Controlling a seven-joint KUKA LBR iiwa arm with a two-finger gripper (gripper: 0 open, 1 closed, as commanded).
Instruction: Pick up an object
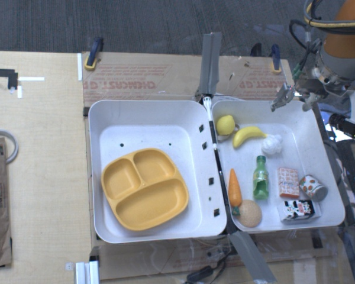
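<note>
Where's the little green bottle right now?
The green bottle lies in the right bin, between the carrot and the pink box, below the banana.

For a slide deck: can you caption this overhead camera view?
Gripper poised over right bin's far edge, above banana, lemon and bottle; yellow tray in left bin.

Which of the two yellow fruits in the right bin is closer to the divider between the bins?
The round lemon, right beside the divider. The curved banana lies farther right, toward the bin's middle.
</note>
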